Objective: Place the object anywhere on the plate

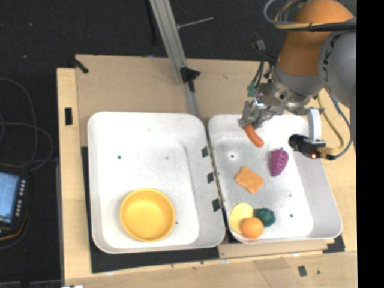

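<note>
A: Plate [147, 214] first, since we go left to right: it sits yellow and bare in the near part of the left bin [108, 161], well apart from everything else

B: And the carrot [254, 136], which we take to be the object, lies at the far left of the right bin [321, 215], just under the tool [252, 117]. We cannot tell whether the tool is wide or narrow, nor whether it has the carrot at all

A: Then our first worry is a lift that comes up with nothing, because the carrot is slim and round and could roll off

B: Our second is the carry. We must cross the raised rims between the bins, and a loose hold could drop it there

A: Farther right, the purple grapes [278, 161], the orange wedge [249, 179] and the fruit [252, 227] near the front corner lie clear of our path

B: Last, the plate looks curved, so a high release might let the carrot bounce out
</note>
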You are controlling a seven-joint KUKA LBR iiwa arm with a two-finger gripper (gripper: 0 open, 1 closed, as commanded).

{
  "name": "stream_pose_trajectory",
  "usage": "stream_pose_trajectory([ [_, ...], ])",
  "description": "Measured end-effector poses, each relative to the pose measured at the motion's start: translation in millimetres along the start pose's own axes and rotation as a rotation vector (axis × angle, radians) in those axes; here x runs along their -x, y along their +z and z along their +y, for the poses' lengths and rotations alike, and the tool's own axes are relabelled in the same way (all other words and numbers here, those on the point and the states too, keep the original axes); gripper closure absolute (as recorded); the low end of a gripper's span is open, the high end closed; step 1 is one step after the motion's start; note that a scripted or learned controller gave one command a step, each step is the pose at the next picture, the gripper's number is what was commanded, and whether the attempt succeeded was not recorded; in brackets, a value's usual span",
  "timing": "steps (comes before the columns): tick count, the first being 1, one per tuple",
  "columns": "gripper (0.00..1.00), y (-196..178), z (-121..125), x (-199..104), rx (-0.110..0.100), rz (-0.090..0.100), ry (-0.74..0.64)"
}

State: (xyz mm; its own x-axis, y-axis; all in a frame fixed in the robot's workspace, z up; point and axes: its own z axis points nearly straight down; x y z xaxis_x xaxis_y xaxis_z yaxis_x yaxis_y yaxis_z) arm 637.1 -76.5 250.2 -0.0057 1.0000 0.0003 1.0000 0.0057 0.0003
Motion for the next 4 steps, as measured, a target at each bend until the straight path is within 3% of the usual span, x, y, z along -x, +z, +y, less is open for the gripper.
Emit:
stream_pose_trajectory([
  [2, 1.00, 19, -53, -86, -0.002, -0.001, 0.001],
  [3, 1.00, 17, -88, -126, -0.002, 0.001, 0.000],
  [4, 1.00, 2, -107, -163, 0.001, 0.003, -0.002],
])
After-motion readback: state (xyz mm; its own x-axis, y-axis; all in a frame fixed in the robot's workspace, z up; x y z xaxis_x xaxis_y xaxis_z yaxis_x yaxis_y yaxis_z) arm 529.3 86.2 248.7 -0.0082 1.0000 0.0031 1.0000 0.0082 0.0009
